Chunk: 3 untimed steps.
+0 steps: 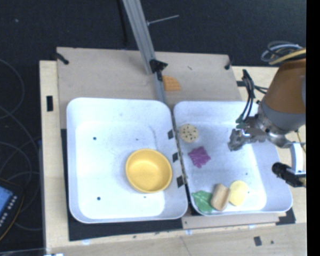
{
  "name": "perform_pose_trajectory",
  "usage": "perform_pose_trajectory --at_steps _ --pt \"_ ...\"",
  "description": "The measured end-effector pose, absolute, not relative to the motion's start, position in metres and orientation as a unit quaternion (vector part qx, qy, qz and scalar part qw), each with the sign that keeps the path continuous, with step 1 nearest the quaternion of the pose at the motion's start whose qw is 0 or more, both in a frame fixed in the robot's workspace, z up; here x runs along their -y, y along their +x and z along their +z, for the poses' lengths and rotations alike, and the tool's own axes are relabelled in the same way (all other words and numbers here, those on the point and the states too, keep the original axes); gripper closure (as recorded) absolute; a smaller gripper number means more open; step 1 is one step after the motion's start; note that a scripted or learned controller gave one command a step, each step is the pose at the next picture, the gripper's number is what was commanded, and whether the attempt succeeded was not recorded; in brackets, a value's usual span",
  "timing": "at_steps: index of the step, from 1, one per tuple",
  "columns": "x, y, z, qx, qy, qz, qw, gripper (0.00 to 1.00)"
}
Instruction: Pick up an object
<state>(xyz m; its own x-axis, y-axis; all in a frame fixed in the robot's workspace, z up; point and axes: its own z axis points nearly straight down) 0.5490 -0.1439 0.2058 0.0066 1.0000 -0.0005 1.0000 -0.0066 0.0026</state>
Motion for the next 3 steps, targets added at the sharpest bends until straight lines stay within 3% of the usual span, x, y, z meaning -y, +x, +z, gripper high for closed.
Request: perform_pose_trajectory --at_steps 2,3 --pt "0.033 0.561 0.208 -0.710 0.704 0.0014 0.000 1.00" --pt "-0.014 0.558 0.225 -0.710 0.704 0.0020 0.001 1.00"
